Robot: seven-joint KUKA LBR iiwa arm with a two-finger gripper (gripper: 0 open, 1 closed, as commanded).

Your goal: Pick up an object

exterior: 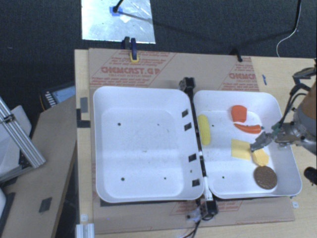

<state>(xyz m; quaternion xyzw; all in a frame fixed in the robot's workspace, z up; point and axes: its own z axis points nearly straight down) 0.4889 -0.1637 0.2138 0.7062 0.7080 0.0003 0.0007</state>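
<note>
**Right bin: claw over yellow pieces**

Gripper (258, 144): reaching in from the right, low in the right bin (285, 185); open or closed, cannot tell. Nearest item: yellow chunk (261, 157), just below the tip. Yellow slab (240, 149) just to its left. Brown disc (266, 177) nearer the front rim.

A robotics lab — white bins (143, 95) on board, aluminium framing (20, 138).
</note>
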